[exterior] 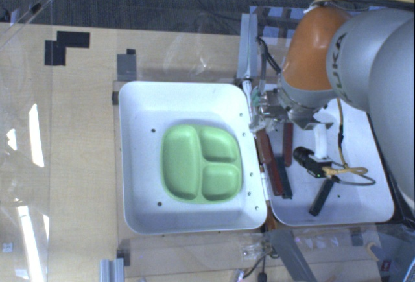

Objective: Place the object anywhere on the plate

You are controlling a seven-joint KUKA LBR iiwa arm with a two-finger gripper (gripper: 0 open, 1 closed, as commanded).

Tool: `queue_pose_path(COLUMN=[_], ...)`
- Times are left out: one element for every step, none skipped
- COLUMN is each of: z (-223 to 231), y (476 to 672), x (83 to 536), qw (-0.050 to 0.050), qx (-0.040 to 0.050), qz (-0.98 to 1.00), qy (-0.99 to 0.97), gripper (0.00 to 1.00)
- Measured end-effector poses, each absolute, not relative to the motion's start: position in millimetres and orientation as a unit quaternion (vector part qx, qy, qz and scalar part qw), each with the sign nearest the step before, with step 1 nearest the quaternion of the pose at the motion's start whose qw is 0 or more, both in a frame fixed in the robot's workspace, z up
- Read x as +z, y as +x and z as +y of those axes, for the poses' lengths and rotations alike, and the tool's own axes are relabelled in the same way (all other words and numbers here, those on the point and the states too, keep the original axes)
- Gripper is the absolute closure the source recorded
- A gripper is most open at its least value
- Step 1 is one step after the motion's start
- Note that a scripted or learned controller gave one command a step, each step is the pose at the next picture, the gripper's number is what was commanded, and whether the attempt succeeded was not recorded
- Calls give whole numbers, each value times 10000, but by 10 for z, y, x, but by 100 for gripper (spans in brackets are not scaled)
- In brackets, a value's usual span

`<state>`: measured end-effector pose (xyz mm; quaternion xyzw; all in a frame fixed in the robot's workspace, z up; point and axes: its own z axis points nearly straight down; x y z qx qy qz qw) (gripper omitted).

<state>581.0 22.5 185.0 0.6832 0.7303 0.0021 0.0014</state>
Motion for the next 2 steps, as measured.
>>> queue_pose_path(z=[791, 787], y=[5436, 5437], x=[1845, 1847], qw=[3, 5], qx=[13, 16], qz=[7081, 7077], qy=[7061, 7066], gripper=[100, 0])
